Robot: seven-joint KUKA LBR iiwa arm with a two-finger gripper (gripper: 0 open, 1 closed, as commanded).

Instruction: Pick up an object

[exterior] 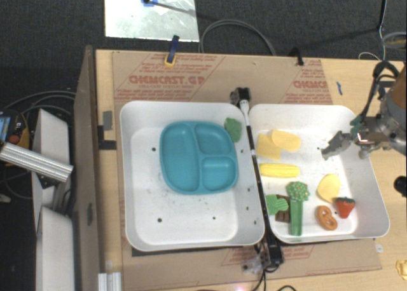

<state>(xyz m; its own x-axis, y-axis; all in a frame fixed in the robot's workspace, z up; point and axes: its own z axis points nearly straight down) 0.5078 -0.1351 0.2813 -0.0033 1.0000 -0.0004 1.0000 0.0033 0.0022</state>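
- The gripper (335, 147) hangs over the right bin (375, 216) near its right edge; whether it is apart or together cannot be told, and nothing shows clamped in it.
- Below it lie a pale yellow wedge (329, 187), a strawberry (344, 206) and a pretzel (326, 217).
- Further left: a corn cob (278, 170), yellow slices (277, 143), and a broccoli stalk (296, 207).
- The left bin (140, 220) holds a blue divided plate (197, 156), with a green leaf (233, 129) at its corner.
- The cardboard (159, 74) beneath reads "CHEMCAST" in red.
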